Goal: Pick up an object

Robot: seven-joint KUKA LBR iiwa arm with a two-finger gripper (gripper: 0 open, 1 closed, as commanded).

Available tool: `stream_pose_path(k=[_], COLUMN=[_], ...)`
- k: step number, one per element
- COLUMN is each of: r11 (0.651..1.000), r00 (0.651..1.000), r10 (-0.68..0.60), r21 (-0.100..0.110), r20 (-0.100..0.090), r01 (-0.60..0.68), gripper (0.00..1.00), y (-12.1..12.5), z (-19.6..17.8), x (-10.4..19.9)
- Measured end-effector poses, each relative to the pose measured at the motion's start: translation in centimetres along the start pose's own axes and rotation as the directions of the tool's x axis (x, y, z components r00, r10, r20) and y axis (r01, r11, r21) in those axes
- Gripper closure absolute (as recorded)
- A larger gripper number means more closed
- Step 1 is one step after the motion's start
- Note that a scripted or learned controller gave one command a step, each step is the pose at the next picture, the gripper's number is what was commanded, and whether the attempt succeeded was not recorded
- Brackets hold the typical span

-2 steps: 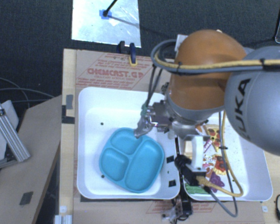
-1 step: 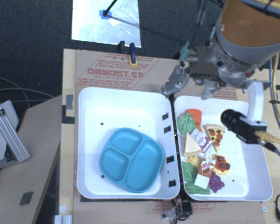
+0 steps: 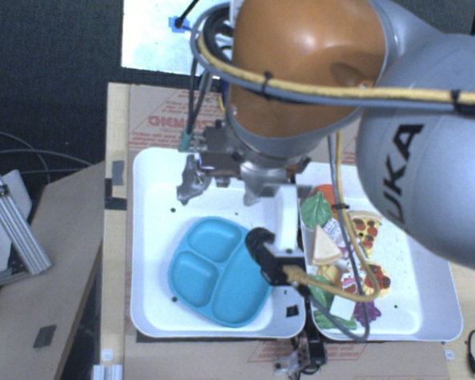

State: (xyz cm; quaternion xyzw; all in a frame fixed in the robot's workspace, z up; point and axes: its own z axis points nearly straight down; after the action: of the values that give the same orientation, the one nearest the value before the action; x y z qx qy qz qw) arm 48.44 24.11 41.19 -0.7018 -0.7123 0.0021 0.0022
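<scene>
Blue plastic, a divided tray (image 3: 216,271), lies in our left white bin (image 3: 151,220); toy food pieces (image 3: 342,248) crowd the right one. Our hand (image 3: 222,176) hangs above the left bin's far side; whether it's apart we cannot tell. Descending here, we risk closing on bare floor.

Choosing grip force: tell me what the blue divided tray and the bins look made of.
Blue divided tray: looks like moulded plastic, smooth with a soft sheen, rounded compartment ridges. White bins: probably thin formed plastic, matte to slightly glossy, with rounded corners and shallow raised rims. Neither material is certain from here.
</scene>
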Motion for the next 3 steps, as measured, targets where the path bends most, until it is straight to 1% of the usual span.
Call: stream_pose_path(k=[1,2,3], r11=[1.0,1.0,1.0], r00=[1.0,1.0,1.0], r10=[0.015,0.008,0.016], r21=[-0.019,-0.011,0.002], r20=[-0.005,-0.003,0.003], r01=[-0.015,-0.008,-0.016], gripper=[0.0,1.0,1.0], y=[5.1,4.9,-0.1], z=[-10.0,-10.6,-1.8], x=[-0.8,-0.7,-3.7])
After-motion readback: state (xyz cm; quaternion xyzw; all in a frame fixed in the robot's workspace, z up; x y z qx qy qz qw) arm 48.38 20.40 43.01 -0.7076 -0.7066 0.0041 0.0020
